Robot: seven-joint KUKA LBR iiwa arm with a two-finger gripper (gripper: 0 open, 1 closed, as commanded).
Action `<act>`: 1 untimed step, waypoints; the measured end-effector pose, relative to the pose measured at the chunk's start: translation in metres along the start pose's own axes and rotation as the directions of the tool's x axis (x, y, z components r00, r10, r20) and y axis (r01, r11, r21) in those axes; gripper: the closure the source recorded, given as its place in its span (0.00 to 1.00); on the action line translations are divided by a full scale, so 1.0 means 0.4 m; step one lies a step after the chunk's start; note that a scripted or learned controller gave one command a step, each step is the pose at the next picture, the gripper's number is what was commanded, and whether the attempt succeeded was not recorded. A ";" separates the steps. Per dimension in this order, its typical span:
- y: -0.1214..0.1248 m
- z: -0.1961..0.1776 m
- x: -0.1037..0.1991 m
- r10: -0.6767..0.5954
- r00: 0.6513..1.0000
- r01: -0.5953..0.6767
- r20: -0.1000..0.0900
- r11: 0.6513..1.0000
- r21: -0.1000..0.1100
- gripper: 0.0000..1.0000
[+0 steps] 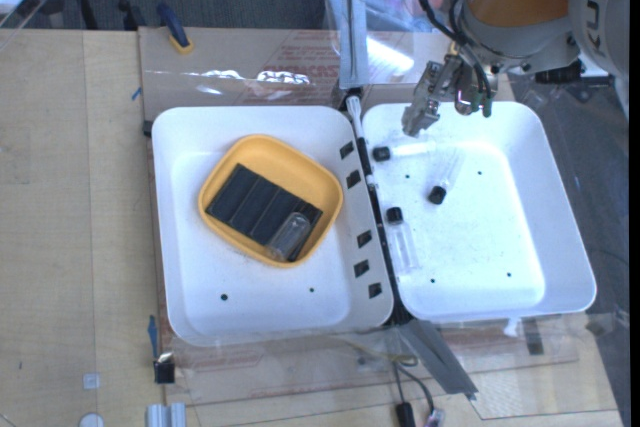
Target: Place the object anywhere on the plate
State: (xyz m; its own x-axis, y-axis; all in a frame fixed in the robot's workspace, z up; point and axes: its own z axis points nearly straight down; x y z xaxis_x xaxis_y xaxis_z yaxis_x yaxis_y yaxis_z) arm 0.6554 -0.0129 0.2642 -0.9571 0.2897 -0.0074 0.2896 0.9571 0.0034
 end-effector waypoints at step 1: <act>-0.025 0.134 0.016 -0.388 0.922 0.388 -0.005 0.922 -0.002 1.00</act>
State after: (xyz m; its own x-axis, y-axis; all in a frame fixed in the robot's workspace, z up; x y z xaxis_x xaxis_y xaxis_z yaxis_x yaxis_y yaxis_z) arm 0.6468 -0.0207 0.2104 -0.9945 -0.1043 -0.0036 -0.1043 0.9945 0.0021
